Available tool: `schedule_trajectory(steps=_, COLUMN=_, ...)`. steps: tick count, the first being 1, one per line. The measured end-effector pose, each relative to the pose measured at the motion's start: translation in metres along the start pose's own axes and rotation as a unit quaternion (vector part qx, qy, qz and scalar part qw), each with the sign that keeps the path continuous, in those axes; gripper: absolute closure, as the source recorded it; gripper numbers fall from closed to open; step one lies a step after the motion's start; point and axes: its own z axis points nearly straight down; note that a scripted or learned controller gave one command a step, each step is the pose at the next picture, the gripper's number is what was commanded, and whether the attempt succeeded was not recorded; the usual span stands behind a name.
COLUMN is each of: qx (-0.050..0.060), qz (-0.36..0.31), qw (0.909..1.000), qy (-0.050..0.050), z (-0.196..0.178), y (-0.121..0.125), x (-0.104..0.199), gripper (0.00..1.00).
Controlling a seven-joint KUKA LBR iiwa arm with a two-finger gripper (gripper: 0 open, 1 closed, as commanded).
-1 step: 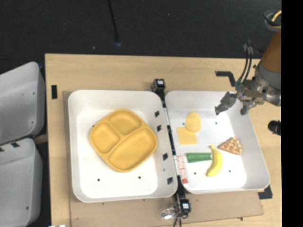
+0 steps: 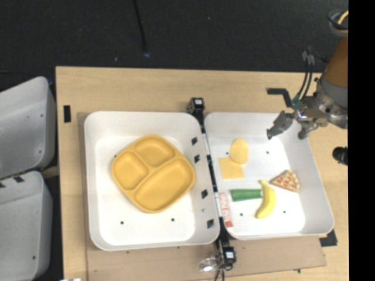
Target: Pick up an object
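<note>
Wooden bench (image 2: 70,92), two white bins | gripper (image 2: 291,124) open, holding nothing, above right bin (image 2: 316,209) at its 1 o'clock corner | we see cheese slice (image 2: 232,168), banana (image 2: 266,201), pizza slice (image 2: 286,181) loose near centre, spaced for grasping | yellow tray (image 2: 153,172) in left bin

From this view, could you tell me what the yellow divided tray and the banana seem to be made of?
The divided tray looks like moulded plastic: uniform yellow, smooth rounded compartments, soft sheen. The banana seems to be toy plastic too, evenly yellow and unblemished, though foam or rubber cannot be ruled out.
</note>
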Motion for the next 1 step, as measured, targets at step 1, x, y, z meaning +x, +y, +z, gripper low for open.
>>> schedule_trajectory(steps=1, qx=0.003, qz=0.001, qw=1.0, qy=0.0, z=0.0613, y=-0.0055, x=-0.0051, gripper=0.0)
